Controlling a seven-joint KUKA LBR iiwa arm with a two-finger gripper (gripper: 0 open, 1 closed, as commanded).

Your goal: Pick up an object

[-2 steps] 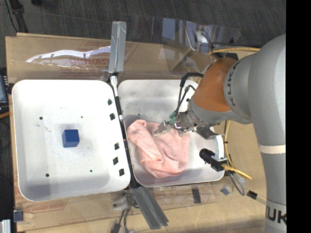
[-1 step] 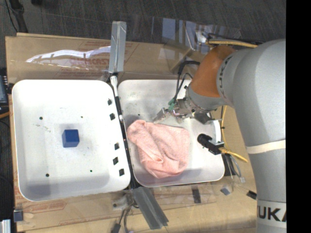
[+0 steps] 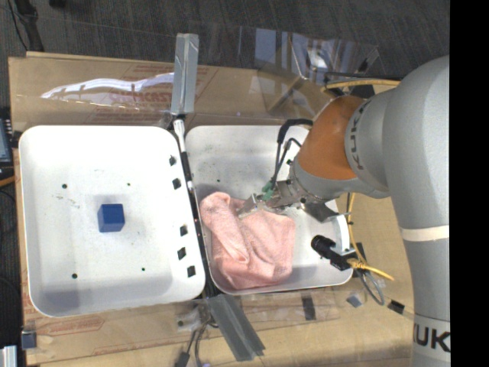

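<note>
A crumpled pink cloth [image 3: 248, 241] lies in the right bin [image 3: 229, 147], filling its near half. My gripper [image 3: 263, 200] is low over the cloth's far edge, touching or nearly touching the fabric, with the grey arm and its orange band coming in from the right above it. A small green piece [image 3: 269, 189] shows right at the gripper; what it belongs to is unclear. A blue cube [image 3: 111, 217] rests alone in the middle of the left bin [image 3: 46, 151], far from the gripper.
A divider with black clips [image 3: 183, 205] separates the two bins. The bins sit on a cardboard-covered bench [image 3: 114, 90], and a clear plastic sheet [image 3: 306, 60] stands behind the right bin.
</note>
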